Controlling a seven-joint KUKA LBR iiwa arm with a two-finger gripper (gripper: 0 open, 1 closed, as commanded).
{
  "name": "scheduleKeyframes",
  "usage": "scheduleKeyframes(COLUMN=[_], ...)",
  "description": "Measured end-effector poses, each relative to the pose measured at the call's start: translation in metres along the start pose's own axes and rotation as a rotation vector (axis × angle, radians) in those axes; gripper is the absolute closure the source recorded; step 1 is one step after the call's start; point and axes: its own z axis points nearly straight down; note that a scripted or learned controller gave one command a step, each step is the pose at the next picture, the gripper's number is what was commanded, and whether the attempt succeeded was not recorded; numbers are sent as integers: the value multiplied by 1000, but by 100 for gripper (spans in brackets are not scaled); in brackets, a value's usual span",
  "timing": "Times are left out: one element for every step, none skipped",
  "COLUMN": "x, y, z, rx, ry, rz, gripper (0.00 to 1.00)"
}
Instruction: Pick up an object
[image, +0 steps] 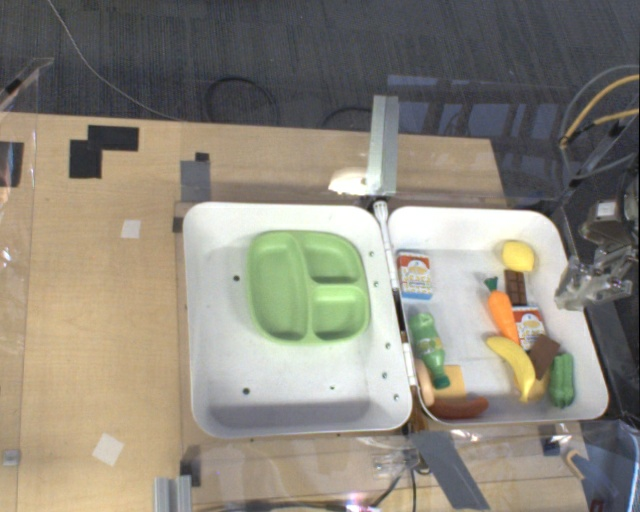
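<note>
No text was legible | small carton (415, 276) in the right bin (455, 225) bore a red-and-white label | its print was too small to read

You cannot judge the gripper (590, 285) at the right rim of the right bin (455, 222): it is a small blurred grey mass, and the picture's right edge cuts off the arm behind it. The label on the small carton (415, 276) is too small for you to read. The brown block (541, 354) is partly covered by the banana (512, 364). The sausage (458, 406) hides the lower part of the yellow piece (452, 380) at the bin's near wall.
</note>
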Motion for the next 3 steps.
scheduleKeyframes(x=[-33, -28, -28], y=[-82, -70, -72], z=[-3, 128, 124], rx=[1, -7, -1], ry=[-4, -6, -4], rz=[-291, -656, -655], gripper=[100, 100, 0])
